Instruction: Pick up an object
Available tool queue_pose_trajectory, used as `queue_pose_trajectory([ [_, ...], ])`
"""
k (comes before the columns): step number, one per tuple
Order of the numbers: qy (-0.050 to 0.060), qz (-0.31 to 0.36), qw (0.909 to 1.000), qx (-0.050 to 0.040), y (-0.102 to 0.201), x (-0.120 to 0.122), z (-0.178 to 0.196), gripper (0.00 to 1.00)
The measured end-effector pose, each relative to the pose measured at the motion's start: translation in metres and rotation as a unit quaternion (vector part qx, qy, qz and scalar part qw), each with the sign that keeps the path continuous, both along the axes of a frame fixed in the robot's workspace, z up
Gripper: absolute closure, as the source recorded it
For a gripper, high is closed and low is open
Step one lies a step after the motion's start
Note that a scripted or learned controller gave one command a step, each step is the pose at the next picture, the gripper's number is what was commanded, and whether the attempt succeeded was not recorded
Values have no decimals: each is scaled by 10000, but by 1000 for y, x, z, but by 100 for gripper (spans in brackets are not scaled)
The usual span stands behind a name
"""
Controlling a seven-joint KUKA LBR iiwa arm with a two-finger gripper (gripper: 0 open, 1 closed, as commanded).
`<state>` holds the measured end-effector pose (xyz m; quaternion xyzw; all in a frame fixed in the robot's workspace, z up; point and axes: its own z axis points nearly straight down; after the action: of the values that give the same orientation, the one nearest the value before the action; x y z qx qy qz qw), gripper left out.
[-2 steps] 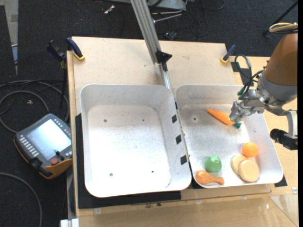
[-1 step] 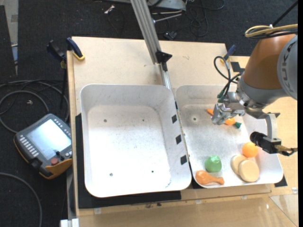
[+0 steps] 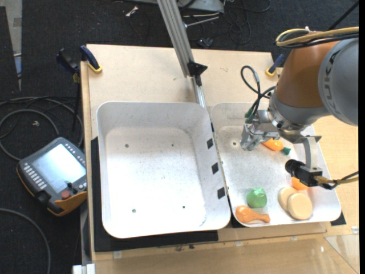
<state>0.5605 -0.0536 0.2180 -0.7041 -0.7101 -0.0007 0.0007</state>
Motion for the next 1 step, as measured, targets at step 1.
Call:
queue_pose_trajectory([
  [1, -7, 1, 10000, -2, 45, 2, 8, 100],
])
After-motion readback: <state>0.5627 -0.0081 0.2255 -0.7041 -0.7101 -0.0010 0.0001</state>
